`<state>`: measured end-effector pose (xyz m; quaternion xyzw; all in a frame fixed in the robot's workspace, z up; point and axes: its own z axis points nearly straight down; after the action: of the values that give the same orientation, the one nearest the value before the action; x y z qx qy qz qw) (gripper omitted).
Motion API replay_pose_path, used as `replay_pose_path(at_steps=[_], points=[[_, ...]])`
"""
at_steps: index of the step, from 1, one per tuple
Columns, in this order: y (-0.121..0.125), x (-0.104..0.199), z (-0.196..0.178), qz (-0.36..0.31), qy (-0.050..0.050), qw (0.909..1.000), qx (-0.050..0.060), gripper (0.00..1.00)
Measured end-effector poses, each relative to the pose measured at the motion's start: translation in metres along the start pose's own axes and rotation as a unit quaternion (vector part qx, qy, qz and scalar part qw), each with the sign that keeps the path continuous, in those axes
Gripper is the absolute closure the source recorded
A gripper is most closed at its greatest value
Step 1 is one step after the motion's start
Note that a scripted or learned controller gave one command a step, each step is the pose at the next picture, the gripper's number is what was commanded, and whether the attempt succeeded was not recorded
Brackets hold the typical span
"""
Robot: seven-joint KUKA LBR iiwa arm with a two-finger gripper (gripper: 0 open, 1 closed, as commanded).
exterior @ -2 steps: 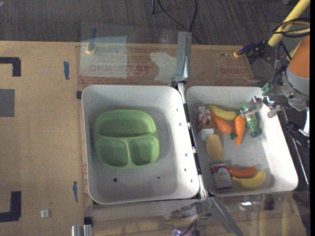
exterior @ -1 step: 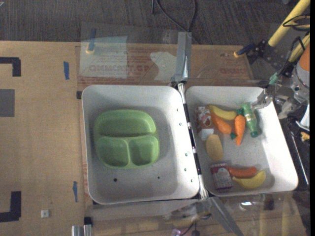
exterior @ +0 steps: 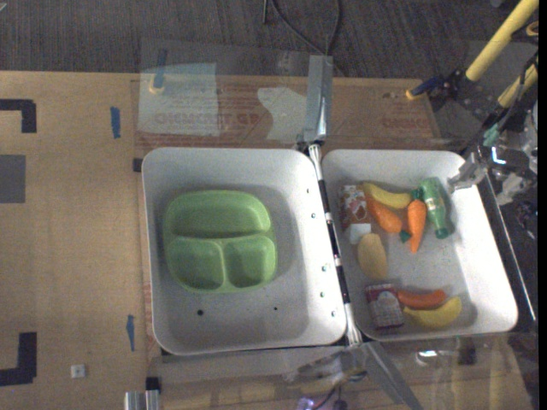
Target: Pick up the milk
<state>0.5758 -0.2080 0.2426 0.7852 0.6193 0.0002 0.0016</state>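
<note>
Two small red-and-white cartons lie in the right bin, and I cannot tell which one is the milk. One carton is near the front edge, beside a red pepper and a banana. The other carton lies against the bin's left wall. My gripper hangs at the bin's back right corner, above the rim, well away from both cartons and with nothing visibly in it.
A green divided plate sits in the left bin. The right bin also holds a green bottle, a carrot, an orange piece, a yellow banana, a pale potato-like piece and a small white block.
</note>
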Motion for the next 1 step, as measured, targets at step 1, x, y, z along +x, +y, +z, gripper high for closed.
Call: replay_pose_path(at_steps=[1], points=[[-0.0052,0.0391,0.1312,0.036,0.000,0.9994,-0.005,0.00]])
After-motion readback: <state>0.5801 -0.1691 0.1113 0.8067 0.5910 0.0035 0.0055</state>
